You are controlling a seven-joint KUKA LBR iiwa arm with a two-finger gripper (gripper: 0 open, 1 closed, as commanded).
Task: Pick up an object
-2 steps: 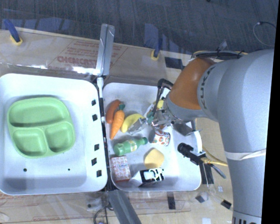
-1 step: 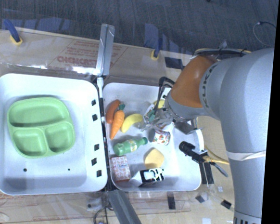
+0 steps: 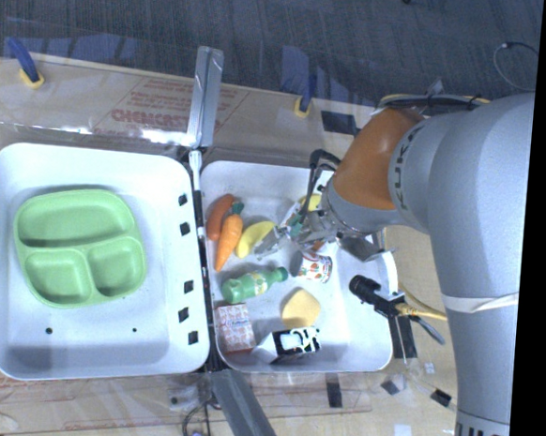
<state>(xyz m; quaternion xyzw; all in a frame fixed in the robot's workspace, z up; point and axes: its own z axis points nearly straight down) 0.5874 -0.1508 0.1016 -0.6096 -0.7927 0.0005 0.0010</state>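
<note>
In the right-hand bin [image 3: 366, 356], the gripper [image 3: 296, 228] is seen low among a cluster of small items, reached in from the right by the grey arm [image 3: 471, 209] with its orange band [image 3: 372, 159]. Whether the gripper is released or clenched cannot be told, and nothing is seen to be lifted by it.

Just left of the gripper, a yellow banana-like piece [image 3: 255, 236] is found, with an orange carrot [image 3: 228, 239] beside it and a second, darker orange carrot [image 3: 219, 214] further left, close to the bin's left wall. Below the gripper, a small white cup with red markings [image 3: 316, 268] is seen lying on its side. A green bottle [image 3: 253, 284] is laid on its side below the carrots, and a pale yellow wedge [image 3: 302, 307] is placed to its right. Nearer the front wall, a small reddish box [image 3: 235, 326] and a black-and-white item [image 3: 297, 341] are set side by side, slightly apart.

In the left-hand bin [image 3: 18, 343], a green divided tray [image 3: 81, 244] with three compartments is held, well apart from the arm. Between the two bins, a grey divider bar [image 3: 206, 85] is seen running upward in the view.
</note>
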